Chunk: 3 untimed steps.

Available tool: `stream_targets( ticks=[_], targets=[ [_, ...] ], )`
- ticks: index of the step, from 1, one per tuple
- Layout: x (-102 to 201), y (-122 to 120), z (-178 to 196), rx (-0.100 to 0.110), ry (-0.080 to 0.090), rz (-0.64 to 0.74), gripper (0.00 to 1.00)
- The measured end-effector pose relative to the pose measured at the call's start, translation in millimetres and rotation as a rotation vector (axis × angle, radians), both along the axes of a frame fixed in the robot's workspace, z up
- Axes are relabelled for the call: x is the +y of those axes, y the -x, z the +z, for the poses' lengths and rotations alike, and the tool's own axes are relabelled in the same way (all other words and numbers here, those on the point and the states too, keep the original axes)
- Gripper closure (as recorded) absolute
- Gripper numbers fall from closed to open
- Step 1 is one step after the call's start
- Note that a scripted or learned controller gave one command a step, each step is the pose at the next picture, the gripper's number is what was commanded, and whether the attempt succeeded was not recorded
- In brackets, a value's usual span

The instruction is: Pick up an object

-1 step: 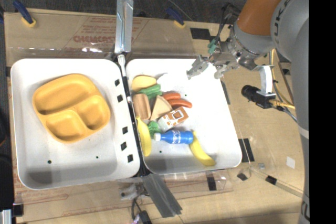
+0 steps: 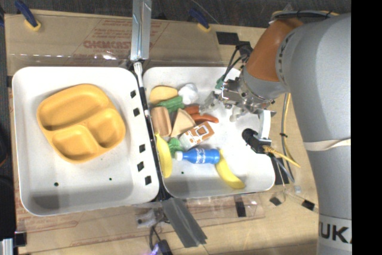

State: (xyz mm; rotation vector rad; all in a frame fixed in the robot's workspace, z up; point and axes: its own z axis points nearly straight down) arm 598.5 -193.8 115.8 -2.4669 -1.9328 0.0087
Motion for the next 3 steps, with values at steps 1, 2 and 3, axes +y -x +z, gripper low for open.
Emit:
stream_targets(
  ticks=[1,2,3],
  targets=[
    [-0.3,-25.7,-14.9,-0.022,0.001,-0.089,0.0],
    [26.3,29.6,-24.7,-0.005,0.0,0.073,0.0],
    [45.4,-54.6,-13.6,-0.003,0.002,-0.056,0.0]
  ],
)
